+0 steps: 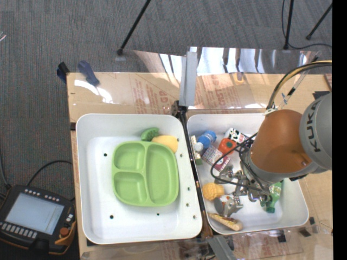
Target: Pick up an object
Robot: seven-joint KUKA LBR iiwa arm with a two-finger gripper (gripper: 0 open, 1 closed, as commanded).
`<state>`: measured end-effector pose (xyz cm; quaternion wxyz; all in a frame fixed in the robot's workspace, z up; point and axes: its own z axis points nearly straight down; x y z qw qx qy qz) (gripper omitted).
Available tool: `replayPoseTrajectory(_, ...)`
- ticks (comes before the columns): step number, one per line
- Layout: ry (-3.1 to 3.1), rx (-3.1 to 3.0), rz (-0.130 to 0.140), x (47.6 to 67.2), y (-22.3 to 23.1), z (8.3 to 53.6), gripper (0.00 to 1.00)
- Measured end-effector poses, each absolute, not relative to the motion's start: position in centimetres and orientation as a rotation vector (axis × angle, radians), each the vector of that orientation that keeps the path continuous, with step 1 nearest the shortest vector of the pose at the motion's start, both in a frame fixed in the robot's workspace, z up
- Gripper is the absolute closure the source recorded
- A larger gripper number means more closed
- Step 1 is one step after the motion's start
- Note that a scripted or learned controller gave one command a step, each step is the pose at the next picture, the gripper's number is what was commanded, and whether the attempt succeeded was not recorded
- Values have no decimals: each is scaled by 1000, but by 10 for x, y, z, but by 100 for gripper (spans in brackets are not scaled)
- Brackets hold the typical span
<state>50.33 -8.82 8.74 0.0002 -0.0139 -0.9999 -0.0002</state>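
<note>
the task looks only at its start. the gripper (234,203) is low inside the right bin (299,214), among the small objects — just beside the yellow round toy (212,190) and above the tan stick-like piece (226,221). nothing is seen between its fingers, and i cannot tell if the jaws are open or closed, because wires and the orange wrist hide them. so the grasp and the lift are left to do — no object looks raised out of the bin yet.

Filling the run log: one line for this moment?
gripper low in right bin | over clutter near yellow toy | grasp unconfirmed | green tray in left bin
</note>
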Motion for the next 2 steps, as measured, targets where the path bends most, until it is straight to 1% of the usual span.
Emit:
replayPoseTrajectory(1, -3148, -120, 2, 478, -150, 89, 0)
replayPoseTrajectory(2, -3160, -1, 7, 482, -95, 91, 0)
